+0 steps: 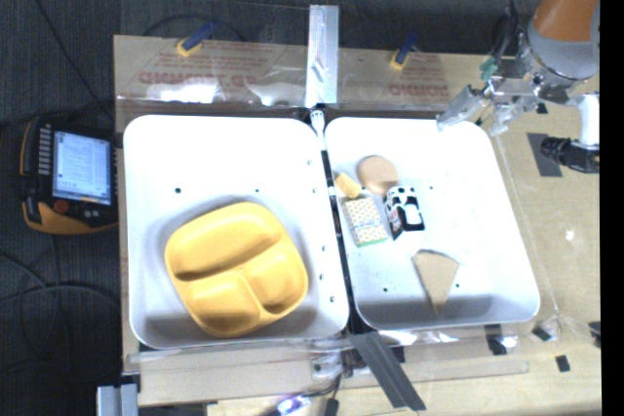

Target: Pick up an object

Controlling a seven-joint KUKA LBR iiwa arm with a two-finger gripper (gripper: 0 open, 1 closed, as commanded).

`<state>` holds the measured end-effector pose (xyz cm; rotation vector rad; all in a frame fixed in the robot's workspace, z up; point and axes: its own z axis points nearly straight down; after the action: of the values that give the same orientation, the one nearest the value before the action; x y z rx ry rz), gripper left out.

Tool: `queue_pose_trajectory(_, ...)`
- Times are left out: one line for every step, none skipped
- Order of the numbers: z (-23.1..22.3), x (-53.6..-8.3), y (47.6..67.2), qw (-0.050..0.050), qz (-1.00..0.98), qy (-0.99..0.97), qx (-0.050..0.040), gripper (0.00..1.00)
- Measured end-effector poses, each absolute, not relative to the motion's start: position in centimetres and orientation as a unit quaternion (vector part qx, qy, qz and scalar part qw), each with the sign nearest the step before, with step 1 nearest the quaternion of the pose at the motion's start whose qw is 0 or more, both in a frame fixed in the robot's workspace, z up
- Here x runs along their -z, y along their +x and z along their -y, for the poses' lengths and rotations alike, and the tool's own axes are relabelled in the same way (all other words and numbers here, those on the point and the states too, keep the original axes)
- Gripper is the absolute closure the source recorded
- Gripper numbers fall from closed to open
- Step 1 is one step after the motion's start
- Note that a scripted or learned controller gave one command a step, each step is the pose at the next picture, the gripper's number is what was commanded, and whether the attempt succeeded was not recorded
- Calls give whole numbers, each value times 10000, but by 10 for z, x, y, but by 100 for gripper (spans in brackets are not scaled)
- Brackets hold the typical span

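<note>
The right bin holds a cluster of small objects: a tan round piece, a small yellow wedge, a pale checkered card, and a black-and-white object. A tan wedge-shaped piece lies nearer the bin's front edge. My gripper hangs above the right bin's far right corner, well apart from the objects, with nothing visible between its fingers. The left bin holds a yellow divided plate.
A clear plastic sheet with yellow clips lies behind the bins. A handheld pendant with a screen rests left of the bench. A metal divider stands between the bins at the back.
</note>
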<state>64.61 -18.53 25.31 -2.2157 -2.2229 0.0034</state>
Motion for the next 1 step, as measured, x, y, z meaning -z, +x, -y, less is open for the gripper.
queue_pose_trajectory(141,-152,615,18,7135,-7007,-17,0)
